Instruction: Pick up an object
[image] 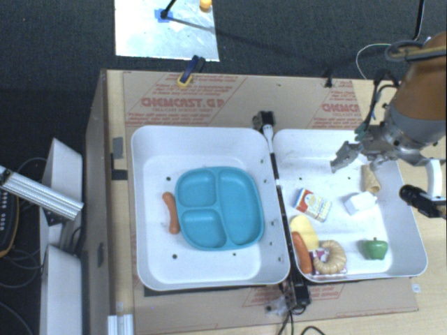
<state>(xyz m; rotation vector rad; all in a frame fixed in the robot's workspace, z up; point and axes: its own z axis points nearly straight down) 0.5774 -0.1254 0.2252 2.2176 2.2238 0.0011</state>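
The right bin [307, 145] holds several items. There is a red-and-white carton [312, 204], a white block [361, 202], a tan roll-shaped piece [370, 180] and a green pepper [375, 248]. A yellow item [304, 226], an orange carrot-like stick [300, 247] and a brown ring pastry [331, 255] lie at the front left corner. My gripper [357, 159] hangs over the bin's back right part, just above and left of the tan piece. Nothing shows held in it.
The left bin [150, 187] holds a blue divided plate [218, 208] with a reddish sausage [170, 212] beside it on the left. A black divider bar [274, 180] runs between the bins. The arm's orange band [422, 82] and cables stand at the right edge.
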